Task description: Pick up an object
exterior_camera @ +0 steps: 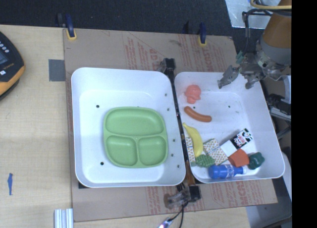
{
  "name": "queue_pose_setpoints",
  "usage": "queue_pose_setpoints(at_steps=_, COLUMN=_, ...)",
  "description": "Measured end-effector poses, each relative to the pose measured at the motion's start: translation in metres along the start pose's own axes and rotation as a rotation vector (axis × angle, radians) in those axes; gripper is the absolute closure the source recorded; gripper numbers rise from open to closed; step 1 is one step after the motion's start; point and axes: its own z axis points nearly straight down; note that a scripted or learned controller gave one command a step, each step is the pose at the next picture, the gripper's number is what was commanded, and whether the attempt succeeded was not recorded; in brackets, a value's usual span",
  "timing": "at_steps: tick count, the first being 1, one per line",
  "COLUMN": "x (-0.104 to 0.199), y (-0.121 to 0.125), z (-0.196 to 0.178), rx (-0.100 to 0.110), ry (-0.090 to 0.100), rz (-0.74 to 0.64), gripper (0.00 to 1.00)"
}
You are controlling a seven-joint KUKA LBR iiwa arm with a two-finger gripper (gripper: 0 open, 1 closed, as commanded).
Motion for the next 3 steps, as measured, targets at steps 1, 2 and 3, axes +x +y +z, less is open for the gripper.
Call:
queue_pose_setpoints(at_steps=1, x=0.051, y=-0.023, z=0.114, rx=0.002, ry=0.0, rz=-0.001, gripper=0.0)
queue_pose_setpoints(at_steps=2, x=0.065, y=0.017, z=0.112, rx=-0.001, ry=0.001, rz=0.001, gripper=0.0)
queue_pose_setpoints(at_steps=3, x=0.064, y=0.017, z=0.102, rx=0.002, ry=0.0, rz=-0.002, gripper=1.0)
